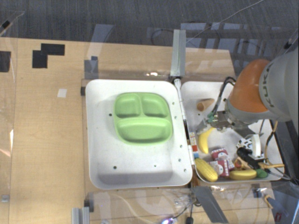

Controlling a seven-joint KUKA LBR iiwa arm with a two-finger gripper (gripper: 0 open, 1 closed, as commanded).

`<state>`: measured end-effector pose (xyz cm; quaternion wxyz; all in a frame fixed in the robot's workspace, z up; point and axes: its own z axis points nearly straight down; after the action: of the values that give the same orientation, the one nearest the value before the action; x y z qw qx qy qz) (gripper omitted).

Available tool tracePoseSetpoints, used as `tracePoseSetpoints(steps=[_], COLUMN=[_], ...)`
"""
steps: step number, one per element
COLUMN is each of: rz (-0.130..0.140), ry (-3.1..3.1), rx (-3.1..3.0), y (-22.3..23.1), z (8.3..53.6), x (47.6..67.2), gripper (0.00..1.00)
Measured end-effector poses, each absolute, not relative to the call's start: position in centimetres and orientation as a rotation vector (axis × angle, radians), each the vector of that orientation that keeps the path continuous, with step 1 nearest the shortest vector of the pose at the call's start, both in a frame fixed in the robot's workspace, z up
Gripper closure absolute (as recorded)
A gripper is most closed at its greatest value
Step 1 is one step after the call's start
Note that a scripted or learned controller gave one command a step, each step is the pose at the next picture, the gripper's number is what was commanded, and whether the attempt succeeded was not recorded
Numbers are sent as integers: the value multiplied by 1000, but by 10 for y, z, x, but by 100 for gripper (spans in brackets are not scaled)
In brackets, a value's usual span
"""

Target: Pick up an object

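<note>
**Robot arm hangs low over crowded right-hand bin**

A grey arm (281, 85) with an orange band (247, 96) reaches in from the right edge of the frame, its gripper (216, 120) set low over the upper middle of the right bin (192, 93). From this slanted overhead angle the wrist hides the tip, so it cannot be told how far the jaws stand open or whether they have hold of anything.

Just below and left of the gripper lies a banana (204, 140), curved along the bin's left wall, its upper end close to the tool; contact between the two cannot be made out. Above the banana, near the bin's upper left, sits a small tan cone-shaped piece (204, 105).

The lower part of the same bin is packed: an ear of corn (206, 169) in the lower left corner, a red packet (220, 160) just beside it, a yellow fruit (243, 174) along the bottom edge, and a black-and-white item (252, 146) toward the right.

In the left bin (100, 171), at the centre of the frame, a green divided plate (142, 117) rests flat.
</note>
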<state>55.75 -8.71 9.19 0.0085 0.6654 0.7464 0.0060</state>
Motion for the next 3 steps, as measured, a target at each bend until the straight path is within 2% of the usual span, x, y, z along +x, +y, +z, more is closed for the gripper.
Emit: tracePoseSetpoints(steps=[1, 2, 3], rz=[22, 6, 19], ry=[2340, 2222, 2227], rx=[2073, 2216, 2199], y=[-101, -89, -95], z=[92, 130, 92], x=[544, 577, 531], gripper=[0, 0, 0])
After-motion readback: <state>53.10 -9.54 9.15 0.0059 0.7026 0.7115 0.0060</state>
